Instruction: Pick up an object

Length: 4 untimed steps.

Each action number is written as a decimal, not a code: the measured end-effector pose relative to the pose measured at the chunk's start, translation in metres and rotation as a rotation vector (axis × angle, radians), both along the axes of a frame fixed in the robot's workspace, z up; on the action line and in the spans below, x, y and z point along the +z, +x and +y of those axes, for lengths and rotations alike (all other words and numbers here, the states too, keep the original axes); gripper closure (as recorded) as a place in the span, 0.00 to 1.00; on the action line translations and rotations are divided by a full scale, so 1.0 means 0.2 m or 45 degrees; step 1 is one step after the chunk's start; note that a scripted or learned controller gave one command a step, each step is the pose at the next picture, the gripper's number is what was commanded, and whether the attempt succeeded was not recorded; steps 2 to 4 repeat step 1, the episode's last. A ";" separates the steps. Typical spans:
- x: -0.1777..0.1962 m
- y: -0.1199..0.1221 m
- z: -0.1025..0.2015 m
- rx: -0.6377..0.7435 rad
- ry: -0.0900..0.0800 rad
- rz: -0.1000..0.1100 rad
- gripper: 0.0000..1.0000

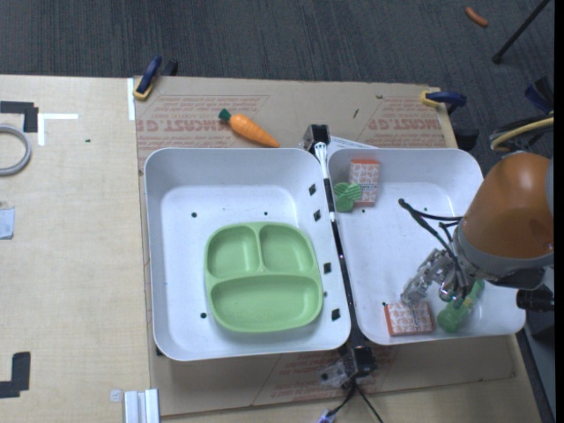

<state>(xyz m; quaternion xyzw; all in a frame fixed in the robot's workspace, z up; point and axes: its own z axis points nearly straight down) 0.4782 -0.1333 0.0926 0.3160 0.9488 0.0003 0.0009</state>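
Two white bins sat side by side on the bench, and the work was all in the near corner of the right-hand bin (pixel 458 170). The gripper (pixel 434 278) was down low there, just above the bin floor, with the grey arm (pixel 515 214) and its orange band looming over it. I could not make out how the tool itself stood; its metal parts were a blur from where I stood. Just beside it lay a small red-and-white packet (pixel 409 318), and on its other side a green toy (pixel 458 311), both on the floor and nothing visibly lifted. I took this for the reaching-down step, the pick not yet made. Next it would need to settle squarely over one of those two pieces, close on it, and rise without knocking the neighbour.

Further back in that bin lay another packet (pixel 365 180) with a small green piece (pixel 346 196) touching it. The left bin (pixel 167 245) held a green divided plate (pixel 263 277). Beyond both, a toy carrot (pixel 248 128) lay on the cardboard.
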 end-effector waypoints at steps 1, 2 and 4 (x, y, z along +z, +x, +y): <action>0.50 0.48 0.31 -0.213 0.000 0.002 1.00; 0.50 0.48 0.31 -0.213 0.000 0.002 1.00; 0.50 0.48 0.31 -0.213 0.000 0.002 1.00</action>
